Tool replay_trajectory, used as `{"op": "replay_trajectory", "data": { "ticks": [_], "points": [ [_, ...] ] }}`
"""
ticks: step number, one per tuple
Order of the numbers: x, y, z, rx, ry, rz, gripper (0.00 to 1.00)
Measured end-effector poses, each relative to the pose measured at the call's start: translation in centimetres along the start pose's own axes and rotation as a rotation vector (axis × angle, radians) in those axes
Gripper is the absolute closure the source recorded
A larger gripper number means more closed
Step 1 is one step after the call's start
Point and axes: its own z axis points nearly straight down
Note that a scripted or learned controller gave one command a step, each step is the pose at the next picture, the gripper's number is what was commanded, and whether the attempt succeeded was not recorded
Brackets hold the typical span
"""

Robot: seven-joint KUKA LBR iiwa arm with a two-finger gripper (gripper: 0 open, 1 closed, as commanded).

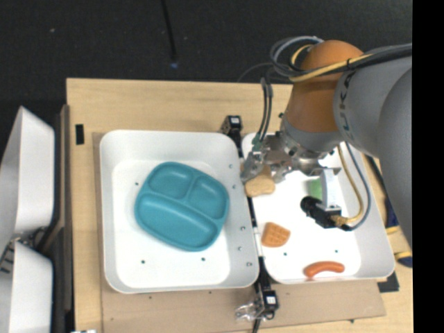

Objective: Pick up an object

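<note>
claw (258, 166): low at right bin's (371, 259) left wall, finger state cannot be told | tan cookie-like piece (260, 186): just below it, beside wall | risk: wall blocks a finger, piece slips sideways

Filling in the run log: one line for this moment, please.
gripper: low over right bin, left edge | at tan piece | grasp: unclear | teal plate: left bin
</note>
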Motion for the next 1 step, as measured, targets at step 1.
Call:
{"op": "replay_trajectory", "data": {
  "ticks": [1],
  "points": [
    [5.2,-0.97,-1.55,-0.002,0.001,-0.002,1.0]
  ]
}}
